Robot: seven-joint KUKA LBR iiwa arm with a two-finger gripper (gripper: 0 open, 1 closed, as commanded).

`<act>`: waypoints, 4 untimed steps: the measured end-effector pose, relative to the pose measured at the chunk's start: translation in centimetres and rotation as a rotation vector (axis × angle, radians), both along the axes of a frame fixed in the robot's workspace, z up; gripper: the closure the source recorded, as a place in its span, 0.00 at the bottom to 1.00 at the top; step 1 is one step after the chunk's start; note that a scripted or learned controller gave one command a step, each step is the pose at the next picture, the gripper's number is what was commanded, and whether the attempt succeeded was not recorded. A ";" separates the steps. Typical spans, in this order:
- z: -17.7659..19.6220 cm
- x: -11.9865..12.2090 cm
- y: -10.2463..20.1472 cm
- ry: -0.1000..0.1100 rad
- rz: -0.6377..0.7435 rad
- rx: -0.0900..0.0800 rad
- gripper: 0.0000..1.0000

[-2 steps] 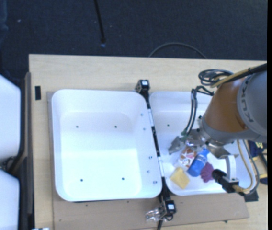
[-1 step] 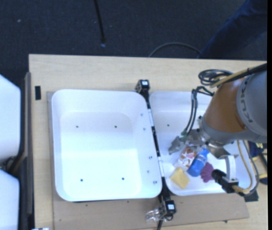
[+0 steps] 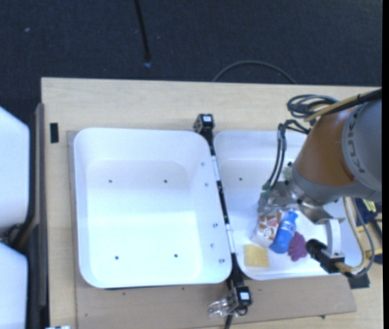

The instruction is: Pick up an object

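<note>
A single fixed camera hangs above the worktop point(image 3: 146, 101) and looks down at a slant from some way off, wide enough to take in both white bins: the left bin point(image 3: 146, 208) and the right bin point(image 3: 242, 160). Dark floor fills the top. The arm point(image 3: 331, 156) enters from the right edge, above the right bin.

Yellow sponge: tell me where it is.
The yellow sponge lies in the right bin, near its front edge by the divider, just left of the blue bottle.
</note>
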State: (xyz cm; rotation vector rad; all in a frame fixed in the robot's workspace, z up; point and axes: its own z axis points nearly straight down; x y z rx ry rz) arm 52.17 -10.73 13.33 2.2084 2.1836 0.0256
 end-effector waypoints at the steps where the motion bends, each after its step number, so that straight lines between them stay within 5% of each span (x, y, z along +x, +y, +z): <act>1: 7.3 5.8 5.2 0.026 0.021 0.013 1.00; 2: 6.8 5.4 4.8 0.036 0.014 0.013 0.00; 3: -2.3 4.2 0.8 0.043 0.007 0.012 0.00; 4: -3.3 2.7 -0.9 0.037 0.009 0.011 0.00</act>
